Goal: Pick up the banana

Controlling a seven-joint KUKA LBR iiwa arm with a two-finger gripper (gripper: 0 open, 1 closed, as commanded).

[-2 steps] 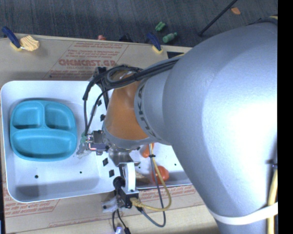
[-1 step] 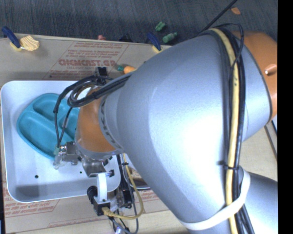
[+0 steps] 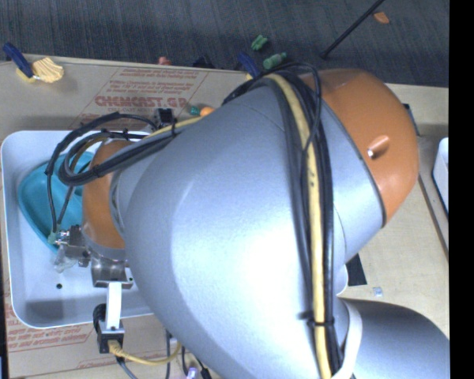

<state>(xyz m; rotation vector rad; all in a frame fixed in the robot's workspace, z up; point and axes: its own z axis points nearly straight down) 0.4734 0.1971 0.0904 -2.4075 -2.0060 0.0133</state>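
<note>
Arm (image 3: pixel 253 227) takes up most of the view, w/ its orange wrist band (image 3: pixel 103 212) low over the left white bin (image 3: pixel 16 290) at approx 9 o'clock. The pincer (image 3: pixel 77 253) end sits under that band, down near the bin floor; open or shut, can't tell, the wrist and cable loops (image 3: pixel 87 144) block it. Banana: can't place it, since the arm's bulk covers most of the bin. A teal object (image 3: pixel 35 200) lies vs the bin's 9 o'clock wall, just beside the wrist, poss touching it. Bare floor w/ a small dark speck (image 3: pixel 59 285) shows toward 7 o'clock. The bin rests on printed cardboard (image 3: pixel 142 85) on the counter.

Judgement: the step in hand looks like the descent/grasp inside the left bin, so the task is early, w/ nothing seen lifted.

To do it well:
- Line up across the banana's short axis, near mid-length, so the curved fruit doesn't swivel out
- Keep off the teal object and the 9 o'clock wall; it's crowded there and a nudge could shove things around
- Close gently, as the skin is smooth and soft
- Lift straight up, slow, then check something is really held before moving off, bc an empty close is the likely failure
</note>
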